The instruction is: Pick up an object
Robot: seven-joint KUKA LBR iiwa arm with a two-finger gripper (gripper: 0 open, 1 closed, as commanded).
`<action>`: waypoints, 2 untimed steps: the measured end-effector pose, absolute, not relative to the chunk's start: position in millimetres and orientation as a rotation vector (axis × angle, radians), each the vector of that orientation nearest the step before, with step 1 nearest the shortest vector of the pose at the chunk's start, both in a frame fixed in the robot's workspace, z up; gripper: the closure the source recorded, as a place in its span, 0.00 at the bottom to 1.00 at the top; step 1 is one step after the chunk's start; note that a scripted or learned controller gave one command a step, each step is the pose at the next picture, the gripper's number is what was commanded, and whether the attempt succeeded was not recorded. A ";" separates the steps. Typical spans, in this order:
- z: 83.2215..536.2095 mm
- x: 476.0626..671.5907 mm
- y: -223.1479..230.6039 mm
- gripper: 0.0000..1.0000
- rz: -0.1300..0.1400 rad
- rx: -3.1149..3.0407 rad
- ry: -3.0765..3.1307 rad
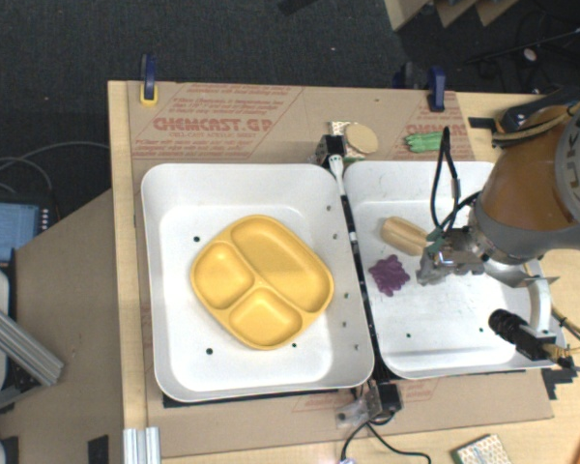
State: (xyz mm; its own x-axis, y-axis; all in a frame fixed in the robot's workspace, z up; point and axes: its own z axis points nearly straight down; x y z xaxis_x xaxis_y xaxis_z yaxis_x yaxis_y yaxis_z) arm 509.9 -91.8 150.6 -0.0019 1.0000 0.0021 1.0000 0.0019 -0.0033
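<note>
Looking down from the fixed camera above the bench (126, 259), I see two shallow white bins side by side. The left bin (174, 211) carries a yellow divided plate (261, 280), three compartments, lying flat near the middle. The right bin (435, 341) is where the arm (527, 201) is working, reaching in from the right with its orange band over the bin's far right side.

The hand (435, 264) sits low in the right bin. Just beside it, up and to the left, lies a tan wooden cylinder (404, 233), tilted on its side; its right end looks touching or nearly touching the hand. Below and to the left is a small purple lump (390, 275), near the hand but apart from it. From this angle I cannot tell how the hand is set, and nothing is plainly caught in it.

My reading is that the step in hand is the approach or closing stage of a grasp, with nothing yet lifted. The likeliest target is the cylinder or the purple lump. The next move calls for centring squarely over one of them, closing firmly, then rising straight up without dragging the neighbour along.
</note>
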 end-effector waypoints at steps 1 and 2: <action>97.0 476.5 -91.4 1.00 0.007 -2.218 -2.214; 202.4 547.4 -98.7 1.00 -0.014 -2.228 -2.236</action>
